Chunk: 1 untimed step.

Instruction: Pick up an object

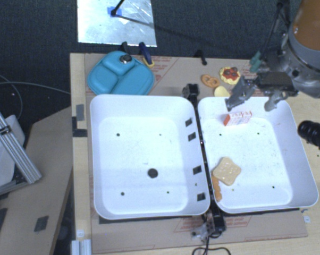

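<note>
The jaws (255,96) hang spread apart with nothing between them, over the far edge of the right bin (298,169). Just below them, inside that bin near its far wall, lies a small red and white carton (237,118). Nearer the front, a slice of toy toast (226,171) rests close to the divider between the bins. The left bin (112,142) sits alongside. Beyond the bins, on the counter (170,68), lie a blue divided tray (120,75) and a few small toy foods (229,75).
</note>
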{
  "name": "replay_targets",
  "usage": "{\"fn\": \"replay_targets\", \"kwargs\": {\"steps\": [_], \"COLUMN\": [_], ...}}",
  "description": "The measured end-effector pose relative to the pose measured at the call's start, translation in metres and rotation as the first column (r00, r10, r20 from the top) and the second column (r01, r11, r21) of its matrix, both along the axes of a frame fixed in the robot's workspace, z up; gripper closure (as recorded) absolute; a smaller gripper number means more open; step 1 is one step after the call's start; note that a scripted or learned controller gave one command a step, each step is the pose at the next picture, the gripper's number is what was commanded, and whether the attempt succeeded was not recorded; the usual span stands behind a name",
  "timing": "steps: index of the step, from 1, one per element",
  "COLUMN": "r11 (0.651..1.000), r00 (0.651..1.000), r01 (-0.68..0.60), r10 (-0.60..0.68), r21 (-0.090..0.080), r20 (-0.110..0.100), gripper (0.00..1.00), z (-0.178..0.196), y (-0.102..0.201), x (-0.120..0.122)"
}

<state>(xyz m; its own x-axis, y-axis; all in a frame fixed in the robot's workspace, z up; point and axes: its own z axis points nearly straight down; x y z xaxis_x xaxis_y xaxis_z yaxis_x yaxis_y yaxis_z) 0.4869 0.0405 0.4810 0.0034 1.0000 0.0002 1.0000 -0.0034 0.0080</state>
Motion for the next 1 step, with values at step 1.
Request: {"fn": "replay_targets", "kwargs": {"steps": [1], "r11": [1.0], "r00": [1.0], "r01": [-0.004], "r10": [0.004], "r21": [-0.001], "r20": [-0.011], "gripper": [0.0], "z": [-0.0632], "y": [0.0079], "x": [-0.0004]}}
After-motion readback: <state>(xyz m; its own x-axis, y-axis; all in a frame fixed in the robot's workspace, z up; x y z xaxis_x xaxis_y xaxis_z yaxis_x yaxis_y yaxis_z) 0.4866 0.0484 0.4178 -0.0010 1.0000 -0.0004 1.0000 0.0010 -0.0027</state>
